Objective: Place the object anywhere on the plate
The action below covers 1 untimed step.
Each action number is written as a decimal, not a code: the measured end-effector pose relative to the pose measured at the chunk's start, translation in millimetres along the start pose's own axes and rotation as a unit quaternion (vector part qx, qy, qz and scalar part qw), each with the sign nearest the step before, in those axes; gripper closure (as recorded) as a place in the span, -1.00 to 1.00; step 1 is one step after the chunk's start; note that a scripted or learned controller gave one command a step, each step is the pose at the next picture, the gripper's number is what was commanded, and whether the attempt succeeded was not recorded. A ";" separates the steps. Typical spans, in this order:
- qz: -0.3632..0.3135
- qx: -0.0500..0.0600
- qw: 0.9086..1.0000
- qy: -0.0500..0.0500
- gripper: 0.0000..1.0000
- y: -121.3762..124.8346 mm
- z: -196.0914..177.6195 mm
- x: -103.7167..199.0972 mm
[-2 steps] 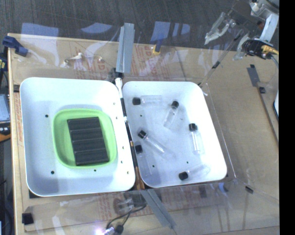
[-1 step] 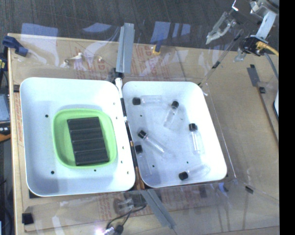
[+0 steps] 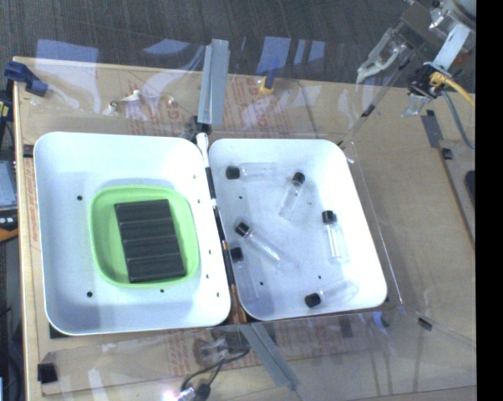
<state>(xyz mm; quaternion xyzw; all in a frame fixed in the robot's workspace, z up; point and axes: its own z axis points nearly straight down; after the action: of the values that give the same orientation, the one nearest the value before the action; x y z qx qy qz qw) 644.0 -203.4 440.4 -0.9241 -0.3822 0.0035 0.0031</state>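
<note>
A green plate (image 3: pixel 104 209) with a dark ribbed block (image 3: pixel 149 240) on it sits in the left white bin (image 3: pixel 59 165). Several clear vials with black caps lie scattered in the right white bin (image 3: pixel 352 224): one near the top left (image 3: pixel 246 172), one near the middle top (image 3: pixel 292 190), one at the right (image 3: pixel 332 234), one at the left (image 3: pixel 254 241), one at the bottom (image 3: pixel 327 294). My gripper (image 3: pixel 383 57) hangs high at the top right, beyond the right bin's far corner, nothing between its fingers.
A grey metal bar (image 3: pixel 211 82) stands behind the seam between the bins. Blue clamps (image 3: pixel 24 75) and cables lie at the left bench edge. Clear sheeting covers the wooden bench around the bins.
</note>
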 end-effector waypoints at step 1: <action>0.072 -0.001 0.997 0.001 -1.00 1.0 -0.7 -1.4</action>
<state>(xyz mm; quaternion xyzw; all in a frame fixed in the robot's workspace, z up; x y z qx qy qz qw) 643.7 -205.1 441.2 -0.9490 -0.3151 0.0025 0.0020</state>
